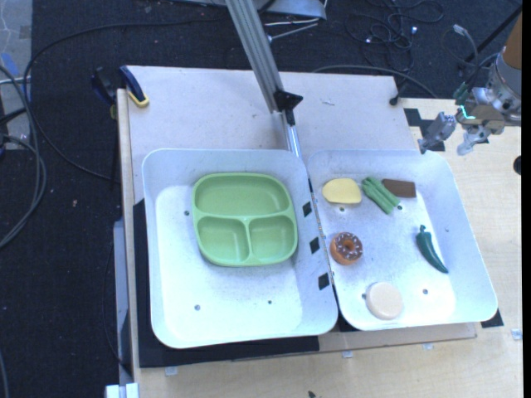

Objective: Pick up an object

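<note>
the gripper [452,133] hangs at the right edge of the view, above the far right corner of the right bin [465,222], its two fingers spread with nothing between them. it sits outside the bin's rim, well apart from everything inside.

in the right bin the far strip is crowded: a yellow piece [342,191], a green bean pod [380,196] and a brown piece [399,188] lie close together, pod and brown piece touching. a donut [346,248] lies near the left wall, a green pepper [431,250] toward the right wall, a pale round biscuit [384,300] near the front rim. bare floor lies between donut and pepper.

the left bin [174,305] holds a green divided plate [246,219]. a slanted metal pole [257,44] reaches down to the far end of the seam between the bins.
</note>
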Available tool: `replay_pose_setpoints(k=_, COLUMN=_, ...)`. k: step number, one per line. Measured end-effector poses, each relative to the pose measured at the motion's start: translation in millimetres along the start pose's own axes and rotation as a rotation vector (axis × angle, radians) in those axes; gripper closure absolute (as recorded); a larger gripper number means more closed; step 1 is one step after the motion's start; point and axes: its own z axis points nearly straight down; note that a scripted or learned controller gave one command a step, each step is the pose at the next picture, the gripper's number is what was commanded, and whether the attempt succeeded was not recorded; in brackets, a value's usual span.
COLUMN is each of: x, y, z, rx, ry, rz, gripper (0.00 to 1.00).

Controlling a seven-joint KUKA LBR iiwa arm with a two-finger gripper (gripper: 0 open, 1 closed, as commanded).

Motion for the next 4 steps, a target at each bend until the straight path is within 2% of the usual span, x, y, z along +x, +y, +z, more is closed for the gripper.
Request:
replay_pose_setpoints(k=1, x=0, y=0, z=-1, rx=-0.001, ry=0.000, rz=0.000, gripper=0.00)
replay_pose_setpoints(k=3, x=0, y=1, z=85, rx=0.003, ry=0.000, rz=0.001, gripper=0.00)
replay_pose_setpoints(k=4, x=7, y=-7, z=134, rx=0.004, ry=0.001, rz=0.000, gripper=0.00)
